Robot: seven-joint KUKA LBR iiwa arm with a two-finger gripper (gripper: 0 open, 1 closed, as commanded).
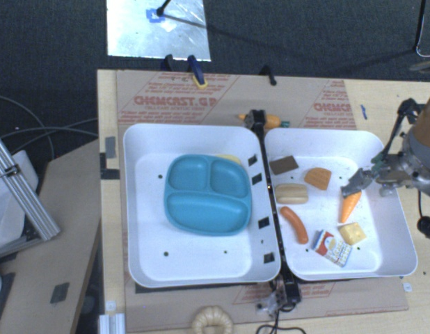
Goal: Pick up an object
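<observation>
Two white bins (152,207) (389,256), one blue tray (206,193), seven toy foods (294,225) in right bin

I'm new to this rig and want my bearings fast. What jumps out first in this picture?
The blue divided plate fills the middle of the left bin, the biggest patch of colour. The right bin holds scattered toy food: an orange carrot, a red sausage, a yellow cheese wedge and more. The claw hangs right above the carrot's top end.
</observation>
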